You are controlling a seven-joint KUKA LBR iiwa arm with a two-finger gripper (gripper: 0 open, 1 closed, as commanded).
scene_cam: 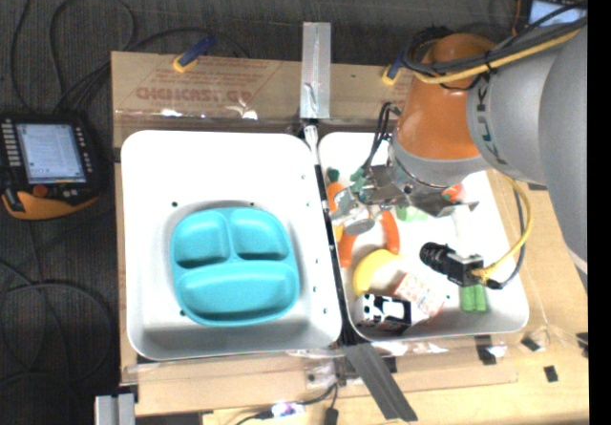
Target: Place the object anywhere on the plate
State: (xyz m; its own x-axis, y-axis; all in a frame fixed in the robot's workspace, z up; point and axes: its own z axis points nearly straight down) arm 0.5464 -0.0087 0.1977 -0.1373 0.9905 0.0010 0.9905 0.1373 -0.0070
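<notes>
Glossy grey-orange arm [458,117], smooth teal three-compartment plate [232,264]

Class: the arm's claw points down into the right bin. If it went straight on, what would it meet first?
Probably the orange carrot-like toy just under the claw, above the yellow toy; depth is unclear from above.

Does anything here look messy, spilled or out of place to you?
Nothing looks spilled or broken. The turquoise plate sits flat in the left bin with nothing on it. The toys, among them a yellow piece and a green one, lie jumbled in the right bin, where the arm's gripper is.
</notes>
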